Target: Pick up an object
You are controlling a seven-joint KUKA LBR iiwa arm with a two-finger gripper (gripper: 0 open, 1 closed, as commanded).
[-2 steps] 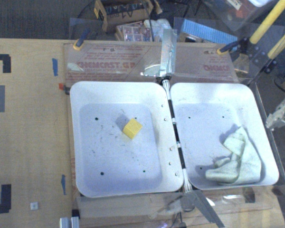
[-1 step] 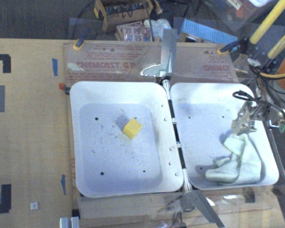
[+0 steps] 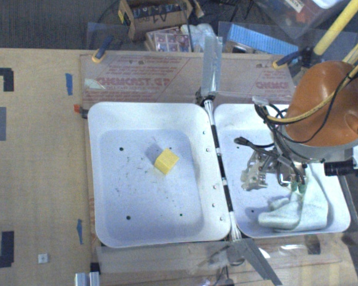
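- Two shallow white bins sit side by side on a pale wooden surface [image 3: 36, 177]: the left bin [image 3: 107, 219] and the right bin [image 3: 238, 219], their inner rims touching along a dark seam.
- One small yellow block [image 3: 166, 161] lies in the left bin, a little above its middle, tilted so a corner points toward the camera, with its shadow falling up and to the left.
- One pale, crumpled cloth-like item [image 3: 283, 214] lies in the right bin near the bottom right corner; its exact kind cannot be told.
- One grey arm with an orange band [image 3: 325, 106] reaches in from the right and hangs over the right bin, well apart from the yellow block.
- The claw [image 3: 262, 174] is over the middle of the right bin, just above and left of the pale item; how far it is spread cannot be told amid the metal parts and cables, and nothing is plainly seen in its hold.
- One flattened cardboard sheet [image 3: 137, 79] with red lettering lies behind both bins, with one upright metal post [image 3: 212, 64] at the seam.
- Two short strips of blue tape [image 3: 68, 84] mark the surface left of the bins.
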